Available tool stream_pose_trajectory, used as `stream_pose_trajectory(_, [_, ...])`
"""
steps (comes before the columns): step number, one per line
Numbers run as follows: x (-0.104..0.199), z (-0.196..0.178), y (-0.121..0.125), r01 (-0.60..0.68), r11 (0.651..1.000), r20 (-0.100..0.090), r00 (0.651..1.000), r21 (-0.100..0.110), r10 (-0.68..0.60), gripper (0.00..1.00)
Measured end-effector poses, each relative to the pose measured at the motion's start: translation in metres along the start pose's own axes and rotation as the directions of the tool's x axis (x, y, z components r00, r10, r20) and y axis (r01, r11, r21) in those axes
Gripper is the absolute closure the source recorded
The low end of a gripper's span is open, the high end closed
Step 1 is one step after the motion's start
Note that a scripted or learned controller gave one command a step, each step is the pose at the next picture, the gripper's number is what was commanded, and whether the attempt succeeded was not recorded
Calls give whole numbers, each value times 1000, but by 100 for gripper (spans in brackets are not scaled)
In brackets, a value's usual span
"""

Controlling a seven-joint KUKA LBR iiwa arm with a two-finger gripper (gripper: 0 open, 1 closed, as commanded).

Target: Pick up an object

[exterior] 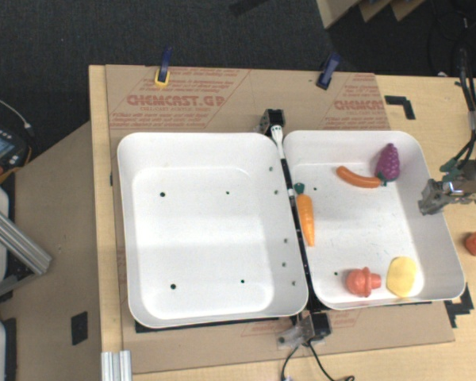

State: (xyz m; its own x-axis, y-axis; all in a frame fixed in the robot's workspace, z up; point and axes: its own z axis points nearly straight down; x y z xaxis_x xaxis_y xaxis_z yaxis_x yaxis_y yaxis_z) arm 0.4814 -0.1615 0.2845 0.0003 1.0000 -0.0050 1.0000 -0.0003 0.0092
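Two bins sit side by side on the worktop. In the right bin, the carrot lies by the left wall. The grapes and sausage are at the back. The lemon and hydrant toy are in front.

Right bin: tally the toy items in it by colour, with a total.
Orange: 2, the carrot and the sausage-shaped piece
Purple: 1, the grapes
Red: 1, the red piece
Yellow: 1, the yellow piece
Total: 5
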Motion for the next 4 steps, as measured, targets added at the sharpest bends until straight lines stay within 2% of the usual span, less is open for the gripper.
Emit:
stream_pose_trajectory(2, [-1,-20,2,0,1000,3,1000,-6,0,100])
stream_pose_trajectory(3, [51,138,-4,3,1000,-12,1000,26,-3,100])
stream_pose_trajectory(4, [47,119,0,-1,1000,-4,1000,6,1,100])
